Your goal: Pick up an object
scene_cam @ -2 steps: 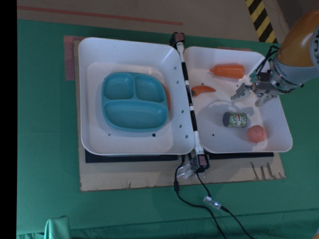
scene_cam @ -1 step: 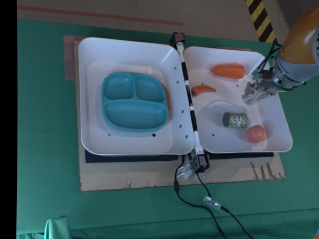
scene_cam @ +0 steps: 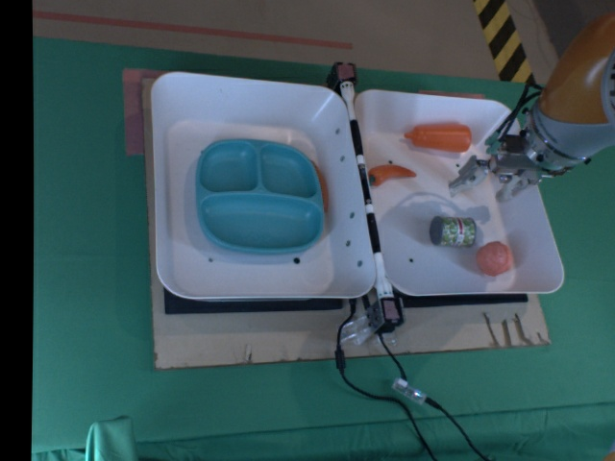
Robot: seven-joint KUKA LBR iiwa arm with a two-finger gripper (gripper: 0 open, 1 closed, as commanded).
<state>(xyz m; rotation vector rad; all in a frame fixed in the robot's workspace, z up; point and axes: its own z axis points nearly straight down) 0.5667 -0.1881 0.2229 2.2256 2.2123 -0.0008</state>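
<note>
- The right-hand shallow white plastic bin (scene_cam: 538, 272) holds four loose things: a long orange carrot-shaped toy (scene_cam: 440, 136) near its far edge, a smaller curved orange-red pepper-like piece (scene_cam: 391, 173) just left of centre, a small dark can with a green and white label (scene_cam: 453, 230) lying on its side, and a round pinkish-red ball-like fruit (scene_cam: 494, 257) near the front right corner.
- The can and the round fruit lie near each other but apart; the two orange pieces lie apart as well, the smaller one close to the divider between the bins.
- The claw (scene_cam: 488, 176) hangs over the right part of this bin, between the long orange toy and the can, with its two fingers spread apart and nothing between them.
- No item touches the claw.
- The grey arm with its orange band (scene_cam: 579, 75) enters from the upper right, its wrist tilted down toward the bin.
- The left-hand shallow white plastic bin (scene_cam: 173, 104) holds a teal plastic plate with three compartments (scene_cam: 258, 195), lying flat near its middle.
- Both bins sit side by side on a brown cardboard sheet (scene_cam: 240, 351) on the green-covered bench (scene_cam: 86, 257).
- Black cables (scene_cam: 384, 377) trail from the front of the divider.
</note>
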